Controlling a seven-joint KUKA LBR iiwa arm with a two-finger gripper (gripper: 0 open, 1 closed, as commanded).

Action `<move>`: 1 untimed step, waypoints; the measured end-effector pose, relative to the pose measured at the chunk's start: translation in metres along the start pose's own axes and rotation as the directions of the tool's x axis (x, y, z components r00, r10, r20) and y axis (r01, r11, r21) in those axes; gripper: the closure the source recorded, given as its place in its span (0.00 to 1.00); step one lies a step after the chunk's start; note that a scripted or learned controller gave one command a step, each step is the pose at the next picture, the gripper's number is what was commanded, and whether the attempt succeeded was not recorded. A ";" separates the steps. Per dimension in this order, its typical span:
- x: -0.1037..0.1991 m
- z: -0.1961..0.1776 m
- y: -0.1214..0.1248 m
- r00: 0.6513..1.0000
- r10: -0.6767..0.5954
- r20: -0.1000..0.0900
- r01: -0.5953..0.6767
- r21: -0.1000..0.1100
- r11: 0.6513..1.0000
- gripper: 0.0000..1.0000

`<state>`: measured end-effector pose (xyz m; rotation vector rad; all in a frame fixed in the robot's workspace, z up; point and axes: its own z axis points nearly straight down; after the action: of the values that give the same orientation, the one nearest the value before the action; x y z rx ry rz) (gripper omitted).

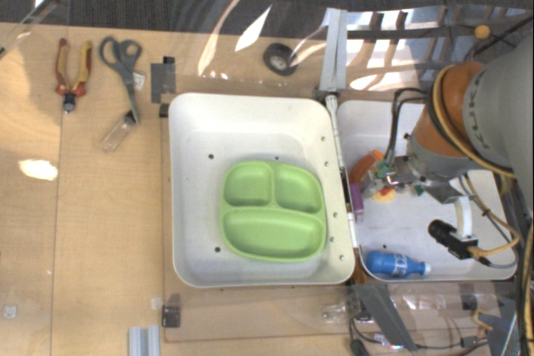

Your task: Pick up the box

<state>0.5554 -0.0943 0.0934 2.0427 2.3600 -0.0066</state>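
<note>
My gripper (386, 179) is low in the right bin (434, 242), near its left wall, at the end of the grey arm with the orange band (450, 108). Small yellow and red bits show right at its tip, too small to name. An orange object (367, 166) lies just left of the gripper, touching or nearly touching it. A narrow purple object (357, 201), possibly the box, stands against the bin's left wall below that. I cannot make out whether anything is between the fingers.
A blue bottle (395, 265) lies at the right bin's front edge. The left bin (193, 179) holds a green divided plate (274, 209). Pliers (70, 72), scissors (125, 67) and a tape roll (279, 57) lie on the bench behind the bins.
</note>
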 end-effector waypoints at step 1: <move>-0.028 0.006 0.064 0.965 -0.261 -0.012 0.260 -0.004 0.965 0.00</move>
<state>0.6224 -0.1130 0.0884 1.7196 2.6152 0.0044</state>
